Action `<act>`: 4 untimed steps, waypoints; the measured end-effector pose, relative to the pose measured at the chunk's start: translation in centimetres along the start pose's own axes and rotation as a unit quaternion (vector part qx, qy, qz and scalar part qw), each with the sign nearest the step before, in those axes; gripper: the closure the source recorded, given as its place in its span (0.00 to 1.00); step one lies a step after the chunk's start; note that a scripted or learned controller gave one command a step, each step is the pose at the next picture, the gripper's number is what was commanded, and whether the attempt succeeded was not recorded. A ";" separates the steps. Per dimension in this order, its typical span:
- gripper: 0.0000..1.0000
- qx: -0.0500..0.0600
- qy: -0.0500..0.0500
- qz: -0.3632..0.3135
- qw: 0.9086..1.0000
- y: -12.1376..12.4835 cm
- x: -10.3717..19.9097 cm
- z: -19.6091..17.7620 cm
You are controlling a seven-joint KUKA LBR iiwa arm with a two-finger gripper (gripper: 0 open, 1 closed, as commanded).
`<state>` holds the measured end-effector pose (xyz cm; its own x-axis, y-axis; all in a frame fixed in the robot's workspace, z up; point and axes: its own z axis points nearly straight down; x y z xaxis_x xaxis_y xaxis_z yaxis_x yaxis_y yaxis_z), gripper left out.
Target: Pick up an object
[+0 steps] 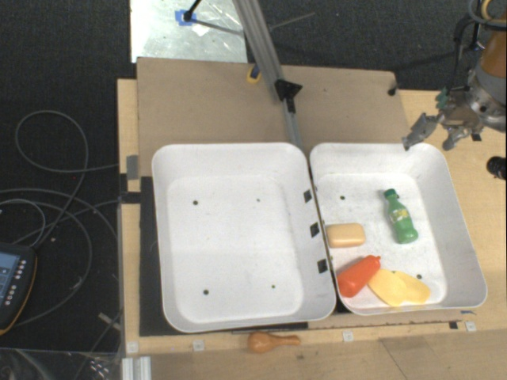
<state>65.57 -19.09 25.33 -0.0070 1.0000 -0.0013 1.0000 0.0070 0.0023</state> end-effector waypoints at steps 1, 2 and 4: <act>0.00 0.000 0.000 0.000 1.000 0.0 0.0 0.0; 0.00 0.003 0.000 0.002 1.000 -0.2 -0.3 6.2; 0.00 0.002 0.000 0.002 1.000 0.2 -0.8 15.8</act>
